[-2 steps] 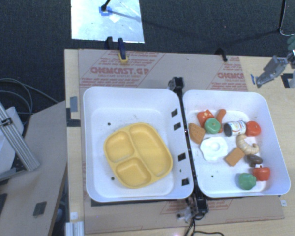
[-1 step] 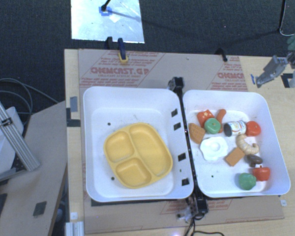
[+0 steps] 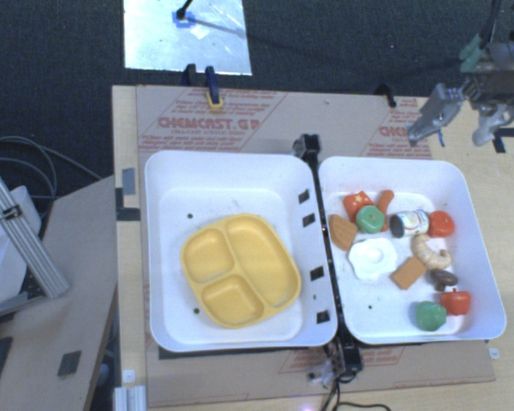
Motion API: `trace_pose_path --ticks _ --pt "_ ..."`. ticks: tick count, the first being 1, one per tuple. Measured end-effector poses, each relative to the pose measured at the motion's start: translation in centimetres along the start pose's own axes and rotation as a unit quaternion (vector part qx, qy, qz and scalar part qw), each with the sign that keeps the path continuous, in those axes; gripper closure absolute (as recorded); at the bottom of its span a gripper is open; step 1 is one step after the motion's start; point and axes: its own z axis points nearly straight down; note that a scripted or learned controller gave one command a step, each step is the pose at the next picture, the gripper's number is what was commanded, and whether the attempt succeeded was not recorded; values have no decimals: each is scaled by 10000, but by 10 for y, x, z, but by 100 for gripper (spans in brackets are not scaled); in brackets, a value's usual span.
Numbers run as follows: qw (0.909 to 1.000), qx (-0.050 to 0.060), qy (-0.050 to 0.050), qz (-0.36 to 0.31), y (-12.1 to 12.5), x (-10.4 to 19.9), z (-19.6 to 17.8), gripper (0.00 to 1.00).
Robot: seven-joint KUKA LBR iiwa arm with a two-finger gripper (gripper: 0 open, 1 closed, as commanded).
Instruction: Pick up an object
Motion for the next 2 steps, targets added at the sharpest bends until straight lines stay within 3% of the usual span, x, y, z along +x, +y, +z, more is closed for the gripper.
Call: trace_pose_path --ticks 2 --pt "10000 27 -12 50 1 -5 3 0"
